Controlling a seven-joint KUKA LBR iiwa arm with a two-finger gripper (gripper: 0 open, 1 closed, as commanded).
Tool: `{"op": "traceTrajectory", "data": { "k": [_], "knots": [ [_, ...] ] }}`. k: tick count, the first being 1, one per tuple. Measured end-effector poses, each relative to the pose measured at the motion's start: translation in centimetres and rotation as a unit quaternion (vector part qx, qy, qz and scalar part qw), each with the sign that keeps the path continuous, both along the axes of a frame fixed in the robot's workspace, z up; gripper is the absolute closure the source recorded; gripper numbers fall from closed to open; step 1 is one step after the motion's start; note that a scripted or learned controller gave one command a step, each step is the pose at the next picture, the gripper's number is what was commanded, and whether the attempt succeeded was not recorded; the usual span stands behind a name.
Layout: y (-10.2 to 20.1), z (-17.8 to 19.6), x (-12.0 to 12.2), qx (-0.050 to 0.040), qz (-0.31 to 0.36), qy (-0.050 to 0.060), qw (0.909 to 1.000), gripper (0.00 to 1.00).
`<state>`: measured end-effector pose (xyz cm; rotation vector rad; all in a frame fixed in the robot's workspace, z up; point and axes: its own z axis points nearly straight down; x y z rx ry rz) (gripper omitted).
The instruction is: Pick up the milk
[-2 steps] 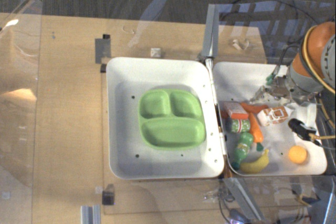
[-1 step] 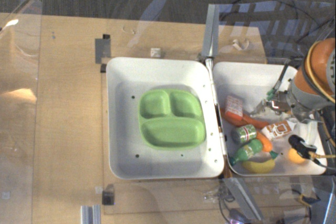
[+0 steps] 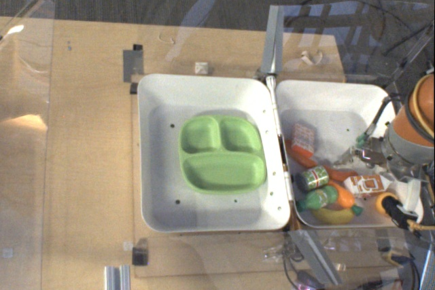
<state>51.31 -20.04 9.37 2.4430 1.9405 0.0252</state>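
Bench seen from above, bearing two white bins side by side; left bin holds a green tray with three compartments; right bin holds a heap of small goods along its near edge. Milk — a small white carton with a brown-red label — lies on its side near the right wall of that bin, touching an orange item and just above a banana; a green can and a green bottle lie to the left of it; a red-and-white packet lies farther back, well apart from the carton. Arm enters from the right, orange band visible; gripper hangs over the right bin just behind the carton; whether it touches anything cannot be told; nothing is seen between its parts, and their state cannot be told.

Step in hand, as judged: approach — the carton is not yet grasped. The next move calls for a short shift toward the near edge to centre over the carton, a wrist turn to span its narrow width, then a descent that avoids the neighbours crowding it.
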Motion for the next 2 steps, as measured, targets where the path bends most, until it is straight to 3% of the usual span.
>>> {"op": "traceTrajectory", "data": {
  "k": [1, 2],
  "knots": [
    [0.45, 0.03, -1.64, -0.0019, 0.003, -0.002, 1.0000, 0.00],
    [0.31, 0.01, -1.68, -0.0010, 0.015, -0.001, 0.9999, 0.00]
  ]
}}
